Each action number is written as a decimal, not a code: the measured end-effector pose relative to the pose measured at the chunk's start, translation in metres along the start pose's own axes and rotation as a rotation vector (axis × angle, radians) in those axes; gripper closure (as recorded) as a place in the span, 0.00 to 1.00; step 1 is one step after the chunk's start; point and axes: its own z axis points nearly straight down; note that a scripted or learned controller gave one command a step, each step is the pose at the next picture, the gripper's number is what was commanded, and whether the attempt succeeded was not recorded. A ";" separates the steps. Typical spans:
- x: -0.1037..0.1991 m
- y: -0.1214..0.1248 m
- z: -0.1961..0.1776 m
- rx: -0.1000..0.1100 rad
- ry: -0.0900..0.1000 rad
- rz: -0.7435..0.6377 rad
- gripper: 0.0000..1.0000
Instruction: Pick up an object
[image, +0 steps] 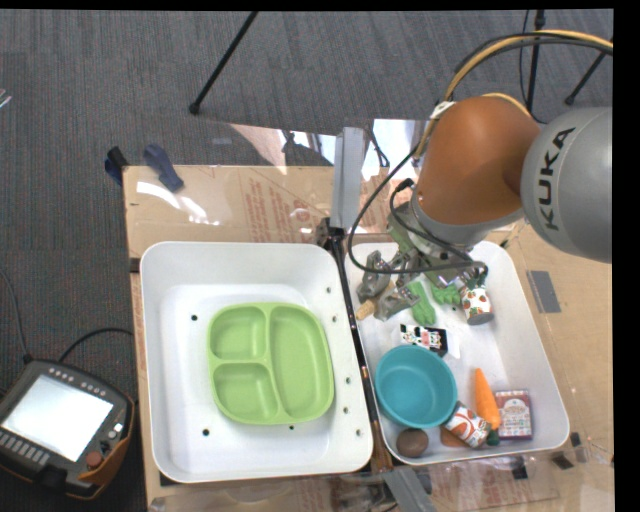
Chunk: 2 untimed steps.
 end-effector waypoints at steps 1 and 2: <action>-0.019 -0.014 -0.069 0.001 0.001 -0.090 1.00; -0.019 -0.013 -0.071 -0.009 0.009 -0.087 1.00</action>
